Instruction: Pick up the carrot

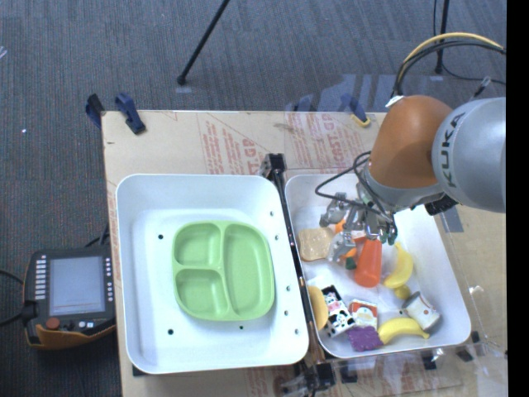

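Right now your pincer (361, 231) sits low in the right white bin (438, 246), directly over the stubby orange plastic carrot (369, 263), which stands near the bin's middle with its upper end under the metal parts. You cannot tell from this slanted view whether the pincer is spread or closed, nor whether it touches the carrot.

Around the carrot you have a crowd: a tan slice of toy bread (314, 243) to its left, a yellow toy banana (401, 270) just beside its right, and a small green piece (350, 264) against its left side. Nearer the front wall lie a black-and-white milk carton (334, 311), a red-and-white small carton (363, 312), a purple lump (363, 338), a second yellow banana (398, 330) and a small white cup-like toy (421, 310).

The left white bin (149, 304) holds a light green divided plate (223, 270). The cardboard-topped table (215, 135) carries both bins. The arm's orange band (409, 139) and cables hide the bin's rear right part.
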`<state>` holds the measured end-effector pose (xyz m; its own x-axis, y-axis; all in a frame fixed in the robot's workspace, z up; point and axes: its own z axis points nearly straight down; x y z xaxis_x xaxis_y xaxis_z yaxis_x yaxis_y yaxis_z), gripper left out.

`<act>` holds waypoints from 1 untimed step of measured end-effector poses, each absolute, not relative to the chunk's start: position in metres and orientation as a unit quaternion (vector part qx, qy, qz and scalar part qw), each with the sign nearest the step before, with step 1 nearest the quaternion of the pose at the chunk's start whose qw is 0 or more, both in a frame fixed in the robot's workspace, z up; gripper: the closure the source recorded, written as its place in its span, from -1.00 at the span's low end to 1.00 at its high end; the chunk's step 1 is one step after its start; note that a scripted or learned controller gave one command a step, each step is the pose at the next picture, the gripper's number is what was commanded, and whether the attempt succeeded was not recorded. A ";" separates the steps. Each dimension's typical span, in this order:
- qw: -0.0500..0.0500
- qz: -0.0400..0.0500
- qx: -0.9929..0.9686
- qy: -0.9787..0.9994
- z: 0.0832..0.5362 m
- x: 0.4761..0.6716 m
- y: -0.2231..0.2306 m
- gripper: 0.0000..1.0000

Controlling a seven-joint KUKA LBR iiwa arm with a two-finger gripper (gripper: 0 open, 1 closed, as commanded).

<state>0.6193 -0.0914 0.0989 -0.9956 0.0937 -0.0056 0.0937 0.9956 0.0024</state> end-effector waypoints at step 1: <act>0.001 0.000 0.202 0.979 0.189 0.535 -0.047 1.00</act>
